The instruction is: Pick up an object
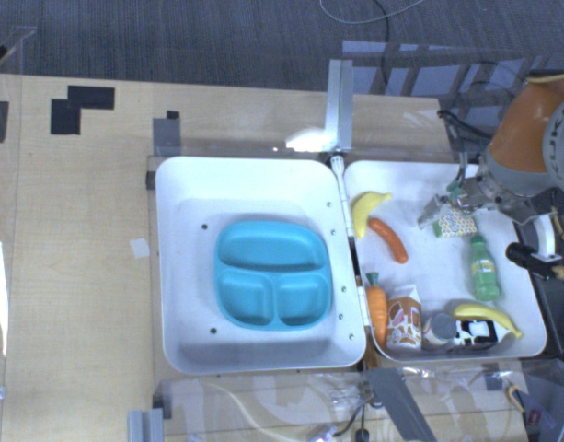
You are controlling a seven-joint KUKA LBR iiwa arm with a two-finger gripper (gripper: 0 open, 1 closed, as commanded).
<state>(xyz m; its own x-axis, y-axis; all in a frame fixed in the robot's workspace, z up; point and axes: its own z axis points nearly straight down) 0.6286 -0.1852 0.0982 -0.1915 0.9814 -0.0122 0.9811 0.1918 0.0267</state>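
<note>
My gripper hangs low over the upper right part of the right bin, just above a small green and white patterned packet. Whether it touches the packet cannot be made out. Left of it lie a yellow banana and an orange-red sausage. A green bottle lies below the packet. Along the bin's front edge sit a carrot, a spotted carton, a grey can and a second banana.
The left bin holds a blue divided plate. A raised rim separates the two bins. The arm's orange band and grey body stand over the right bin's far right corner.
</note>
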